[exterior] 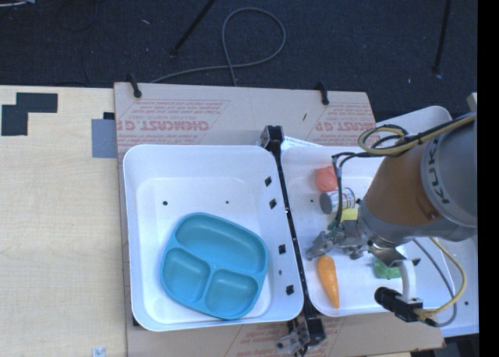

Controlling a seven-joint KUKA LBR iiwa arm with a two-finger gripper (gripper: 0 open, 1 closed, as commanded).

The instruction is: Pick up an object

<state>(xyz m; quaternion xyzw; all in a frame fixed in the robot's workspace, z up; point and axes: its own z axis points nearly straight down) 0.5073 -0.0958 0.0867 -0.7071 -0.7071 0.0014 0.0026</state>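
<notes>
glossy plastic tray (214, 264), seemingly matt cardboard (234, 118)

The grey KUKA arm with its broad orange band (401, 192) is seen reaching in from the right, bent steeply downward so that its bulk is presented to the camera. At its lower end the small grey metal two-finger tool (327, 243) is pointed leftward and down — held low. Yellow and black cables are looped around the wrist — trailing toward the right.
</notes>
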